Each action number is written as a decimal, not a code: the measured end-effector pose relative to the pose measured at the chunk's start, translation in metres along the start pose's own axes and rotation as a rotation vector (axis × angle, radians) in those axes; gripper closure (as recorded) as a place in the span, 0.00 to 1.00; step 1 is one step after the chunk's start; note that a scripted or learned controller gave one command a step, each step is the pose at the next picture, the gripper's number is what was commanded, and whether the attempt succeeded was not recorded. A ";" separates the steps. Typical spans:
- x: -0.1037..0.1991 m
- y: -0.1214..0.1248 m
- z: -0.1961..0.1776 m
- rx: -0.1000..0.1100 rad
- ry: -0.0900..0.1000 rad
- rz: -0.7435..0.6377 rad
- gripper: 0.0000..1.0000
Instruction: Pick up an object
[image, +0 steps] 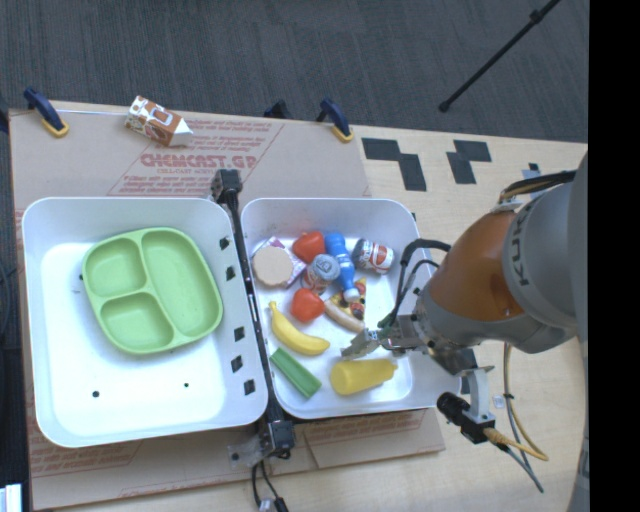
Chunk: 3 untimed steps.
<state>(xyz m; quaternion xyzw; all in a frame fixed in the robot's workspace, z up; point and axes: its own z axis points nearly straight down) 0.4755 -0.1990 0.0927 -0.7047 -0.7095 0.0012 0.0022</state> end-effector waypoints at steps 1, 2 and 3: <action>0.000 0.001 -0.010 0.001 -0.001 -0.007 1.00; 0.018 0.002 -0.140 -0.007 -0.003 0.001 1.00; -0.001 0.079 -0.145 -0.005 -0.002 0.002 1.00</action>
